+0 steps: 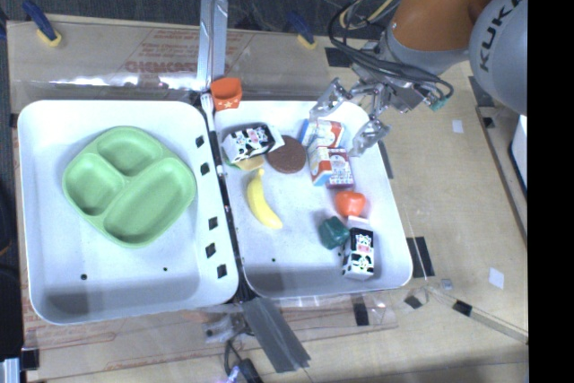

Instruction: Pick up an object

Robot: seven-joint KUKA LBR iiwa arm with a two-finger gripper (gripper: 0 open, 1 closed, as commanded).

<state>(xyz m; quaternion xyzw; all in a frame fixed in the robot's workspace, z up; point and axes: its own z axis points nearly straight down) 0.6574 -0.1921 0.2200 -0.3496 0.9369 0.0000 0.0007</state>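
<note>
Robotics lab — KUKA arm [466,4], clamped bench [448,193], two white bins [54,282].

Your arm [448,4] reaches in from the right, wrist bent downward, gripper [352,114] with fingers spread apart, nothing between them.

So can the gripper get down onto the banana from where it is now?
Probably yes. The banana lies by itself on bare bin floor in the right bin, nothing on top of it, with the brown disc and cow-print carton just above it. The gripper hovers over the bin's upper right.
</note>
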